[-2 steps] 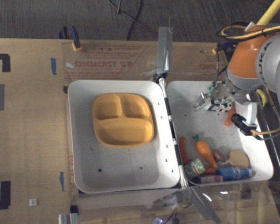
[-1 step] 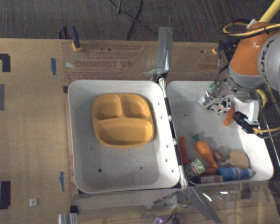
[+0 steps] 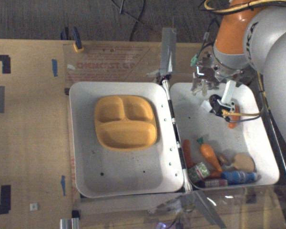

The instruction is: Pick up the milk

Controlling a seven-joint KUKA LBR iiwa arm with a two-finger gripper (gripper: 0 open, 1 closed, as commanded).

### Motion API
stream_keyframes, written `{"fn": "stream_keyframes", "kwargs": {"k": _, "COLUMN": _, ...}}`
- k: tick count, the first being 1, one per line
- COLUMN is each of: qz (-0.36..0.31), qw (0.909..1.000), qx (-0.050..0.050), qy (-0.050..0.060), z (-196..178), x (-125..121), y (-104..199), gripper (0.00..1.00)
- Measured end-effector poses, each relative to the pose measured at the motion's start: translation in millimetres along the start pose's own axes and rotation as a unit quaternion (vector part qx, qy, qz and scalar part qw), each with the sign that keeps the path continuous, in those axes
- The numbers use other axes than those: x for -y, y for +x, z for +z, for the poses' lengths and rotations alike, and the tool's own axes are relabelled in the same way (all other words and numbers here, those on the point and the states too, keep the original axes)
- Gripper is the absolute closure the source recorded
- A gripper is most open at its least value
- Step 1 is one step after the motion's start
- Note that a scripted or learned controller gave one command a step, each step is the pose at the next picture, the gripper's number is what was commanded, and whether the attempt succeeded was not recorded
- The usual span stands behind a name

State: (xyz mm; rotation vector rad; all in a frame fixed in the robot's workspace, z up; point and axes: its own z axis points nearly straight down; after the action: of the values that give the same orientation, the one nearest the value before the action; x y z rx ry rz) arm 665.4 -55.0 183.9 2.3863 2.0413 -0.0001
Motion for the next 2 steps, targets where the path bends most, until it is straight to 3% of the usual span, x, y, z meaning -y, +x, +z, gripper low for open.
{"fn": "stream_keyframes", "kwargs": {"k": 1, "qz": 0.000, "qw": 1.0000, "qx": 0.000, "qy": 0.000, "z": 0, "x": 0, "y": 0, "gripper": 0.00}}
{"fn": "stream_keyframes", "kwargs": {"k": 2, "qz": 0.011, "qw": 0.9999, "qx": 0.000, "qy": 0.002, "z": 21, "x": 21, "y": -74, "gripper": 0.00}}
